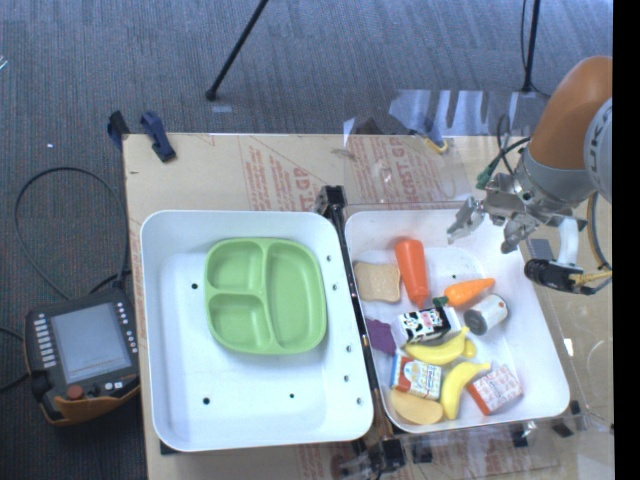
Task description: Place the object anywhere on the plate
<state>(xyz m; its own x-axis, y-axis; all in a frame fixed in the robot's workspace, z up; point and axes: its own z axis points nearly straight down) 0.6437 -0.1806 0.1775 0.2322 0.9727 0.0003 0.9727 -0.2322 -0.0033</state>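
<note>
At the near edge of the right bin (556, 368), toy foods were seen heaped: a yellow wedge (415, 406), a small carton (417, 375), two bananas (452, 363) and a red-orange packet (495, 389) at about five o'clock from the bin's centre. Just beyond them a cow-printed milk box (427, 322), a grey can (486, 314) and a small carrot (468, 291) were found, with a purple piece (379, 335) at the divider. Farther back, a bread slice (377, 281) lay at nine o'clock, touching or just beside a tall orange cylinder (411, 271).

The task's object was not singled out; any of these could be meant. All were judged light, stiff plastic, likely slippery. The orange cylinder, standing clear at the pile's far side, was judged easiest to take across its narrow middle; the bananas would be pinched across the curve.

In the left bin (160, 318), the green plate (266, 296), three-sectioned, was seen lying bare toward the far half.

Farthest, at about one o'clock over the right bin's far rim, the hand (493, 220) was seen hovering with fingers spread wide and nothing between them, well apart from the plate. The worktop (240, 168) lay beyond.
</note>
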